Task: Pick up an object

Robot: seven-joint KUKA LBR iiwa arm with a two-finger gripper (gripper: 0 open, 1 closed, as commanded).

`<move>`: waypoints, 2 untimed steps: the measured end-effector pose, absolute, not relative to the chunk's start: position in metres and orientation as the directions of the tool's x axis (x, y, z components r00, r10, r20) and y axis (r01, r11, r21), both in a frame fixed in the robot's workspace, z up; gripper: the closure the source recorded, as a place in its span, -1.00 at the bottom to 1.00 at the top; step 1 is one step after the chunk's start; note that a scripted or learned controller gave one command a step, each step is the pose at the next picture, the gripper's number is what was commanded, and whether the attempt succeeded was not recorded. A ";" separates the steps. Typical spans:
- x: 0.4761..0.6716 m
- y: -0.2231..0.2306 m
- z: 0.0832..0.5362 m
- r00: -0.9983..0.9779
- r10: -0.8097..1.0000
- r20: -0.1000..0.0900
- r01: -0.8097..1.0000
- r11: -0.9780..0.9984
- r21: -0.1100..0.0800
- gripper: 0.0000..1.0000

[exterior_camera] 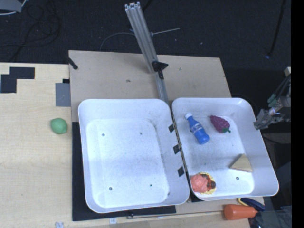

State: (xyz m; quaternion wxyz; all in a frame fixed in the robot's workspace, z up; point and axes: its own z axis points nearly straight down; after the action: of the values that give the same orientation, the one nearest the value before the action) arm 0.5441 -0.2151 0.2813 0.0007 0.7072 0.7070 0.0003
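The right-hand shallow white plastic bin [266, 182] is holding the candidates: a small blue plastic bottle [197, 128] lying tilted near its middle, a purple grape-like toy [220, 123] just beside it, a tan wedge [242, 164] and a red-orange lump [204, 183] toward the near wall. The gripper [271, 114] is hanging just outside that bin's right rim, carrying nothing, probably waiting to begin a reach, and whether the claw is released or clenched I cannot tell.

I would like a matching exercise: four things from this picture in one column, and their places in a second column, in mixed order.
Things:
1. blue bottle
2. green ball
3. purple grapes
4. orange thing

Places:
A. on the bench, left of both bins
B. right bin, near the divider
C. outside the bins, below the right bin's front edge
D. right bin, right of the bottle

Pairs: 1-B, 2-A, 3-D, 4-C
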 end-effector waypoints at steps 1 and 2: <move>0.547 -0.163 0.263 -0.004 1.000 0.001 1.000 0.004 -0.001 1.00; 0.543 -0.113 0.250 -0.004 1.000 0.001 1.000 0.004 -0.001 1.00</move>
State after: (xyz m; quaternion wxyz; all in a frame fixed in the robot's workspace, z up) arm 0.5431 -0.1135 0.2503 -0.0009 0.7059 0.7084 -0.0001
